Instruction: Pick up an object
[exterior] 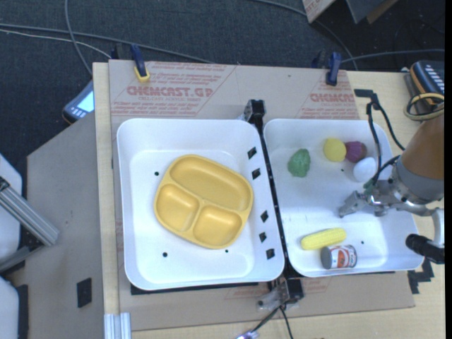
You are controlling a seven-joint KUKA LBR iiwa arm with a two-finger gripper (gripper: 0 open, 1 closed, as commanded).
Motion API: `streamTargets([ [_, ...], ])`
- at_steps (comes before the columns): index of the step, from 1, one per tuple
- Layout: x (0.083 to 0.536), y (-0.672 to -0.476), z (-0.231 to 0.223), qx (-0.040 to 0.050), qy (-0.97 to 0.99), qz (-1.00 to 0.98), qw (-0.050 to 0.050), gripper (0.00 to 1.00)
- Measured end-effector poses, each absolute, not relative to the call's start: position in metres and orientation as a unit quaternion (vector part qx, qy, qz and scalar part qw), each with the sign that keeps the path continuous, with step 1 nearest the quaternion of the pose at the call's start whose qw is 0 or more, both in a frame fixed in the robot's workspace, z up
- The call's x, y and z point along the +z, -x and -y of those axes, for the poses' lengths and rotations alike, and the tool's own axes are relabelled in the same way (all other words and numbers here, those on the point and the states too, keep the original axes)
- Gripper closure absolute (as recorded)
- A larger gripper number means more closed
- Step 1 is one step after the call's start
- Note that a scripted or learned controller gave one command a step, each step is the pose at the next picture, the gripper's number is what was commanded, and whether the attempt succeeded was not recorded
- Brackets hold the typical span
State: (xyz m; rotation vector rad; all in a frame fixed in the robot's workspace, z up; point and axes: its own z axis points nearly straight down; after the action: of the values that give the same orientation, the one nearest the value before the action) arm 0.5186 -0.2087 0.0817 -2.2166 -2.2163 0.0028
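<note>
Corn [323, 239] lies just below the gripper [351, 207], apart.

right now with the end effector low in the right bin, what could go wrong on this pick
1. The end effector sits over bare bin floor between objects, so closing here would likely grab nothing.
2. The white egg-shaped ball, small purple ball and round yellow ball crowd together near the wrist; a sweep could knock them away.
3. The yellow plastic corn cob lies against the small red-labelled can, so a grasp there could catch both.
</note>
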Motion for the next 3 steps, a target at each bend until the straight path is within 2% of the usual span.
streamTargets([
  [1, 0.096, -0.52, 0.209, -0.0006, 0.707, 0.707, 0.0, 1.0],
  [3, 0.198, -0.517, 0.2, -0.001, 0.707, 0.708, -0.002, 1.0],
])
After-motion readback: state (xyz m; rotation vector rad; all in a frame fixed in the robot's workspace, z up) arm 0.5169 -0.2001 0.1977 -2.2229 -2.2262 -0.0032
